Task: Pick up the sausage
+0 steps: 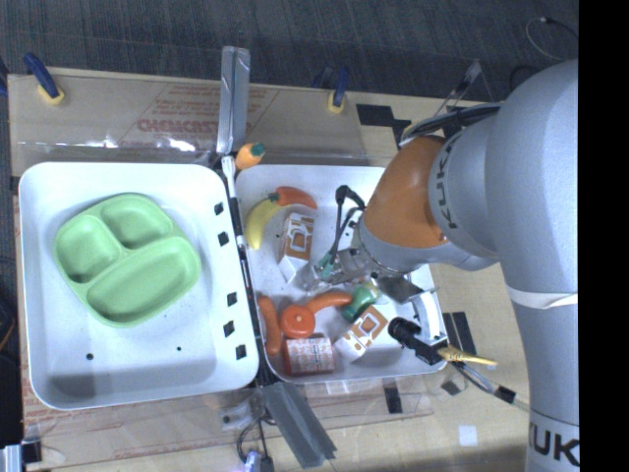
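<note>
Camera view: left bin (39,293) holds green three-compartment plate (128,257), lying flat toward far left. Right bin (324,177) crowded: banana (257,221) and carrot (292,197) at far left, white carton (298,236) beside them, sausage (269,327) along near left wall, tomato (298,320) and can (310,355) just right of it. Gripper (332,264) low over bin middle; grip state cannot be told.
</note>
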Controlling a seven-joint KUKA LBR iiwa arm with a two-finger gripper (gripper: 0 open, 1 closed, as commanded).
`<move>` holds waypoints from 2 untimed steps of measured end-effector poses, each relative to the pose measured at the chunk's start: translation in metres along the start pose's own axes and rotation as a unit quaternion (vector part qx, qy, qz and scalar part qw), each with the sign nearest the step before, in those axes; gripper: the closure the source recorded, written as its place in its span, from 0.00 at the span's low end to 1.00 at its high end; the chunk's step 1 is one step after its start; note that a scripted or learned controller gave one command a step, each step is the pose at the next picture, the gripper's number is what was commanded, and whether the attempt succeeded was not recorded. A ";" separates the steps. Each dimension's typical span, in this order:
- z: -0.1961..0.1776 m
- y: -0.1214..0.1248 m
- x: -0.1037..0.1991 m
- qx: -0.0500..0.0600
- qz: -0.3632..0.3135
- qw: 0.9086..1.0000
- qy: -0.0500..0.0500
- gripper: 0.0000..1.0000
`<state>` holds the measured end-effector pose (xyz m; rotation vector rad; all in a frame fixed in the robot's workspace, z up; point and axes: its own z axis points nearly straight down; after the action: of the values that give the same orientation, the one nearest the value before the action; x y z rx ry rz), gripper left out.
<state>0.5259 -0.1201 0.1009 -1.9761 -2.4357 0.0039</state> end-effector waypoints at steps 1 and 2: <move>0.010 -0.062 -0.053 -0.002 -0.073 0.997 0.000 1.00; 0.000 -0.061 -0.053 -0.002 -0.076 0.997 0.000 1.00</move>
<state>0.4775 -0.1840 0.1012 -1.7872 -2.5808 -0.0006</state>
